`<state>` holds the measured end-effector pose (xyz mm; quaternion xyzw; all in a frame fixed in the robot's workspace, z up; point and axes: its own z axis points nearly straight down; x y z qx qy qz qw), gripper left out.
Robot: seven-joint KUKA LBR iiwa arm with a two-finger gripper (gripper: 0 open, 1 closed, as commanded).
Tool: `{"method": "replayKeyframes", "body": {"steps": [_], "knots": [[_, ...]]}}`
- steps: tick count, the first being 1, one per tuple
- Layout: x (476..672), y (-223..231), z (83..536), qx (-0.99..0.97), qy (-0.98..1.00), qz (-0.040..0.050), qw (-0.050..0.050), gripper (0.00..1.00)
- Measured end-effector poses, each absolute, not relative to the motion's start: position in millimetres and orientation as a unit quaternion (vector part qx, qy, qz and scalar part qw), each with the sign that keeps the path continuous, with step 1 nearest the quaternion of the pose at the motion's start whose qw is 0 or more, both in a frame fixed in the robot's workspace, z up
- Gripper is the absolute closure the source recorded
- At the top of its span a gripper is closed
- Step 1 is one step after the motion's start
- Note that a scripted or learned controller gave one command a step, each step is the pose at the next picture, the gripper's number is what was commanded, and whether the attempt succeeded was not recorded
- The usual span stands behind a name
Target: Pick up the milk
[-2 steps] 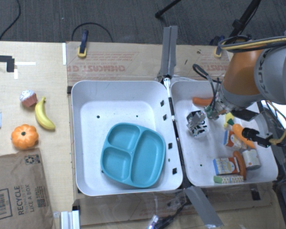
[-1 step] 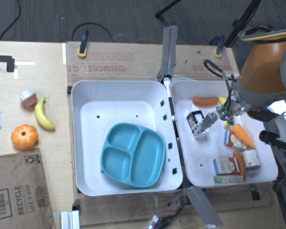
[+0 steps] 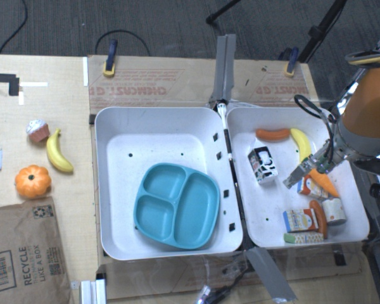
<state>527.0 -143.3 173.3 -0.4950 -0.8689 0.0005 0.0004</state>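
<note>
Tool (image 3: 296, 177) hangs beside the milk (image 3: 263, 164) in the right bin (image 3: 354, 228); finger spread unclear.

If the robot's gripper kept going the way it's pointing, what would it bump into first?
Probably the black-and-white milk carton. The gripper points down-left toward it across bare floor of the right white bin. Height is hard to judge, so it might meet the floor first.
</note>
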Motion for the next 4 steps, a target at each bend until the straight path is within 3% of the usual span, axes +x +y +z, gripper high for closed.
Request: {"method": "replayKeyframes", "body": {"steps": [1,2,3,4], "knots": [[549.8,-99.1,91.7,-0.516,-0.857,0.0002,0.0,0.0],[558.1,-106.7,118.0,-0.491,-0.871,-0.0001,-0.001,0.0],[630.6,-103.3,93.0,-0.398,-0.918,0.0005,0.0,0.0],[632.8,-103.6,104.1,-0.397,-0.918,-0.0003,-0.004,1.0]]}}
